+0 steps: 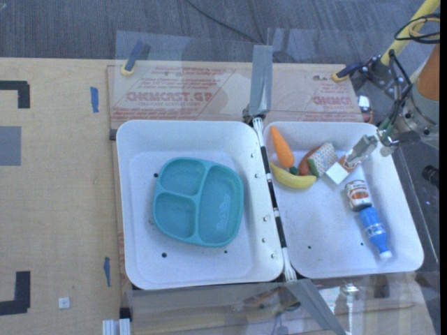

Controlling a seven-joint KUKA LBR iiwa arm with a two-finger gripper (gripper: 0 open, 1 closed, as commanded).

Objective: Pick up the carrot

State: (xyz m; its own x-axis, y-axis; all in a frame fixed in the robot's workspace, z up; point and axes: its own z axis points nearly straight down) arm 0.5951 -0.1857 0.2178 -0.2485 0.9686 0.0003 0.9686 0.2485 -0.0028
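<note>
Camera view: tapered smooth orange carrot (pixel 281 147)

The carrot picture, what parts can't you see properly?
- The pincer in the camera view: too small and blurred to tell how it is set.
- The small can: its label is too small to read.
- The banana: the carrot lies over its upper end.
- The red item behind the banana: partly hidden, so I cannot name it.
- The arm: cut off by the right edge.
</note>
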